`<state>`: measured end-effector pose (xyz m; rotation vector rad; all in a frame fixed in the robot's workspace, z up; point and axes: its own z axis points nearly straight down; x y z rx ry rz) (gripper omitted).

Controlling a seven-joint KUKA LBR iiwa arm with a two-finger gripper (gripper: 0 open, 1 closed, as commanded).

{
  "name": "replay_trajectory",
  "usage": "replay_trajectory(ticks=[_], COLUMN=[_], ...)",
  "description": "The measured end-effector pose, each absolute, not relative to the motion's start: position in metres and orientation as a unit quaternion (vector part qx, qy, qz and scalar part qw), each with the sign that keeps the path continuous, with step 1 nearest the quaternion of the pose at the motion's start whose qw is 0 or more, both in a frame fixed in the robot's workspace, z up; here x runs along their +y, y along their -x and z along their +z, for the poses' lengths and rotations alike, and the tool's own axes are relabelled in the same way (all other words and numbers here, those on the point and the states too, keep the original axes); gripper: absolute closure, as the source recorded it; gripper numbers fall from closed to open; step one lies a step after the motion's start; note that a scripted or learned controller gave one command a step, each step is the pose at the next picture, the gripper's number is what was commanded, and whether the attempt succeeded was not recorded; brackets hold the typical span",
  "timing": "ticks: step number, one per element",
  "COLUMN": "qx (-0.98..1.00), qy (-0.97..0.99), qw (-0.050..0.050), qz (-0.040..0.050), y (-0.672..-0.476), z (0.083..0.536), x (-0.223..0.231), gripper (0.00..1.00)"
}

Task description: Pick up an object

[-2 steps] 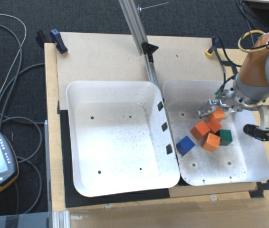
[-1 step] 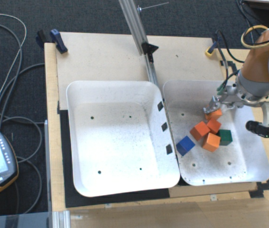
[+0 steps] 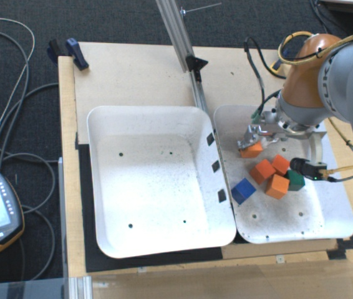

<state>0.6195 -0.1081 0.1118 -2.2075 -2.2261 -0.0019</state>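
Observation:
My gripper (image 3: pixel 251 143) hangs over the upper left part of the right bin (image 3: pixel 332 213), reaching in from the right. A small orange block (image 3: pixel 252 149) shows between its fingertips, and the gripper is shut on it. Just below and to the right lies a loose cluster: an orange block (image 3: pixel 264 170), another orange block (image 3: pixel 280 163), a third orange block (image 3: pixel 277 186), a green block (image 3: pixel 295 180) and a blue block (image 3: pixel 243 190). The held block stands apart from that cluster.
The left bin (image 3: pixel 101 167) sits beside the right one, their rims meeting near the middle. A slanted metal pole (image 3: pixel 175 30) crosses the bench top. Black cables (image 3: pixel 261 80) trail from the arm's wrist over the right bin.

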Motion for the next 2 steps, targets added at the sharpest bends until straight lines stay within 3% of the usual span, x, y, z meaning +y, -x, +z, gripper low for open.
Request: replay_trajectory(ticks=[1, 2], qx=[-0.710, -0.711], qy=[0.704, 0.703], qw=[-0.002, -0.001], qz=[-0.0042, -0.0040], y=[-0.623, -0.673], z=[0.205, 0.232], x=[-0.043, 0.035], gripper=[1.00, 1.00])
